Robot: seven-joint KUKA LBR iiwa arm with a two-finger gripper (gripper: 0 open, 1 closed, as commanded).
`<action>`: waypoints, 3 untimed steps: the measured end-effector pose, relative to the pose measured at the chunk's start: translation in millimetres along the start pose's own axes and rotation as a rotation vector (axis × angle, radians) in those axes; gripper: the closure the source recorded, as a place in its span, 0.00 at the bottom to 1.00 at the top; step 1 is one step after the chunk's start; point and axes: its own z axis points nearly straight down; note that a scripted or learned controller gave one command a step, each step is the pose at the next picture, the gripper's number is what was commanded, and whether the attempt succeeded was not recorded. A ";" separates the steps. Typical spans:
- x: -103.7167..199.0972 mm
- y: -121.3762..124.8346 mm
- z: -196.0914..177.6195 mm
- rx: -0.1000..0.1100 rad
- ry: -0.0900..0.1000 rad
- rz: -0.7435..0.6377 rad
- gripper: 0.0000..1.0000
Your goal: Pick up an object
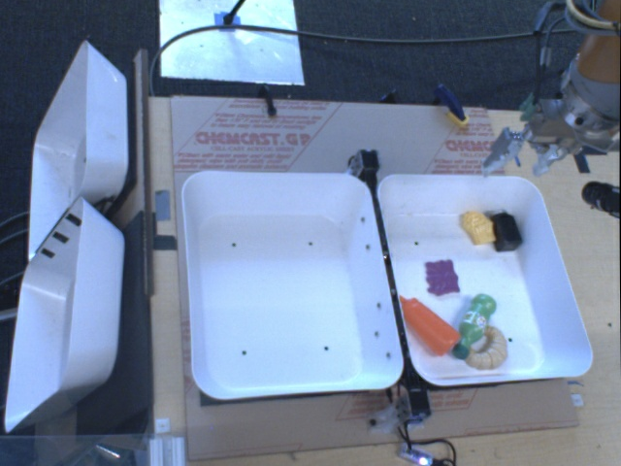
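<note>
Presently, working left to right, we record the left bin (281, 280) well to the left of the hand and below it, with bare white floor. Beside it, the right bin (558, 289) lies directly below the hand and carries the candidate objects. Farthest from the hand, at the near-left of that bin, lies an orange piece (429, 325); a purple flat piece (442, 277) sits above it, closer to the hand. A green item (475, 322) touches a tan ring (488, 349) at the near edge. Nearest the hand are a yellow object (476, 226) and a black block (506, 231), touching one another, just below it.

We find the hand (529, 151) over the bin's far rim, fingers spread apart, holding nothing. We judge the step to be approach; no object is selected yet. The next move calls for descent onto one object, the yellow and black pair being closest, though their contact may hinder a clean grasp.
</note>
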 end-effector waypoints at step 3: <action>66.0 -93.5 181.0 -0.001 0.000 0.001 1.00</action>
